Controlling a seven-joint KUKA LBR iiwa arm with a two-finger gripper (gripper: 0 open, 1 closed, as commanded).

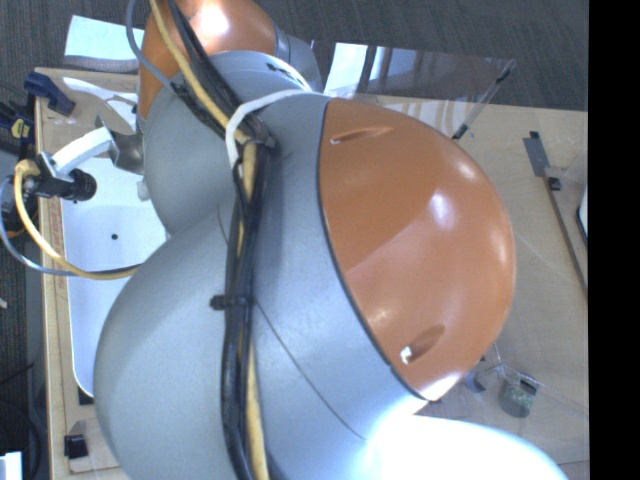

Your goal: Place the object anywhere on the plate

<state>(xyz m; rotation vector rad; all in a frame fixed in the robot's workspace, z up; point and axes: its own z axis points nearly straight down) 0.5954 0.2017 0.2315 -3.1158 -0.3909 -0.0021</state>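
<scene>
At the far left, a yellow cable loops out over the wooden edge of the bench and ends at a black fitting. Just beside it we see a bare part of the left white bin, with a small dark speck on its floor.

The grey arm sits close under the camera and covers most of both bins. A black cable bundle runs down along its housing, held near the top by a white tie. An orange cap shows at the top, and the broad orange band lies right of centre.

We cannot tell whether the gripper is open or closed. The arm hides the bin floors, so we cannot tell where the object or the plate lies.

At the right, the pale bench surface carries a thin dark rod and, near the lower edge, a small grey item, well apart from each other.
</scene>
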